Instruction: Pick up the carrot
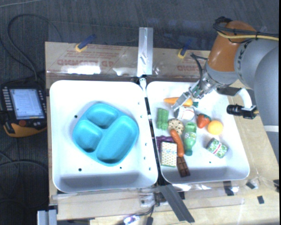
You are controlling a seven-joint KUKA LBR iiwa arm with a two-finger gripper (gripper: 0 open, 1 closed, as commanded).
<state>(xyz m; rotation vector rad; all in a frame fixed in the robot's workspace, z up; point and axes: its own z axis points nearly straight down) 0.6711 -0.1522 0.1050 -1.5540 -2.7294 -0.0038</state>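
Note:
The carrot (pixel 170 100) is a small orange piece with its pointed end to the left, lying at the back of the right bin (pixel 234 165). My gripper (pixel 183 102) reaches down from the upper right and sits right beside the carrot's right end, touching or overlapping it. The arm's orange band (pixel 225 48) is above it. The gripper body hides the carrot's right end.
Crowded around the gripper are a green piece (pixel 162 118), a red-orange long piece (pixel 178 143), a green bottle (pixel 190 138), a tomato (pixel 203 121), an orange ball (pixel 215 127), a can (pixel 217 147) and a brown bar (pixel 183 166). The left bin holds a blue divided plate (pixel 106 133).

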